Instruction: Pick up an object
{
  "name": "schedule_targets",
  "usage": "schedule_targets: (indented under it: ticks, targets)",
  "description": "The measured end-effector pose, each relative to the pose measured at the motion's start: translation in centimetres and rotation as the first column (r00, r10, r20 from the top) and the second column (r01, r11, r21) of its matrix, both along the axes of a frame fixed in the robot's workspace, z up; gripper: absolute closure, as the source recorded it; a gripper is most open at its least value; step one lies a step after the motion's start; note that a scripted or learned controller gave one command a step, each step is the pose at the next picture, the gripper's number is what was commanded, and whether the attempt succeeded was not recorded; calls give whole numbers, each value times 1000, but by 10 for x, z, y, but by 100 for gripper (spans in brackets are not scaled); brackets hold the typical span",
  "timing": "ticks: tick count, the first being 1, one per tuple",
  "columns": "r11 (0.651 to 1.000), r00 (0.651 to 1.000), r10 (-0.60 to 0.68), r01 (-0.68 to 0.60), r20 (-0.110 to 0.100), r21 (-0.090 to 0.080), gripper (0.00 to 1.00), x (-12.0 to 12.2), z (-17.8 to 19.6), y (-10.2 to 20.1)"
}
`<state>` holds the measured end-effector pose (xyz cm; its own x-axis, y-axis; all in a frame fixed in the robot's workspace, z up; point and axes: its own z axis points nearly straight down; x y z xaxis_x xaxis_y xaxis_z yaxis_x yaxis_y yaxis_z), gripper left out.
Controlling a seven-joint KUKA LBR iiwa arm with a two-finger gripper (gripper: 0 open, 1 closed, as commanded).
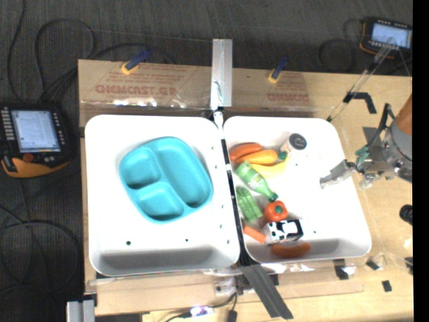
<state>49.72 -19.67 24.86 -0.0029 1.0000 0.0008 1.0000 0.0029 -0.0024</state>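
On the far left of the bench a teach pendant [32, 136] lies on the carpet, well clear of anything that matters. Next comes the left bin [100, 240], which carries a turquoise divided tray [165, 178] sitting at a tilt near its middle. Nothing else lies in there that I can see.

Across the dividing rim, the right bin [335, 237] holds the lot to choose from, and all of it hugs the left wall: an orange piece with a yellow one [258, 155] at the top, a green bottle-like toy [255, 180] below it, a red tomato-like thing [275, 210], a black-and-white block [283, 230], and a red bit [291, 249] against the near wall. A small round grey cap [297, 141] sits apart near the far wall.

The gripper [333, 176] hangs at the right rim of that bin, well apart from the pile. I cannot tell how the tool stands from here, but nothing is in it, so I judge the pick not yet begun: reach, closing and lift are all left.

The right half of that bin is bare white floor, so there is open room to come in. The crowding against the divider is the awkward part, I reckon; the cap looks the freest of the toys.
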Motion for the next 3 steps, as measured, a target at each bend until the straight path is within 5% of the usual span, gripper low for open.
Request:
schedule_targets:
  ticks: [1, 2, 3]
  targets:
    - [977, 977, 213, -213, 2, -4, 0, 75, -14, -27]
    - [977, 977, 215, -215, 3, -3, 100, 76, -5, -26]
    - [943, 943, 332, -332, 2, -2, 100, 29, 70, -26]
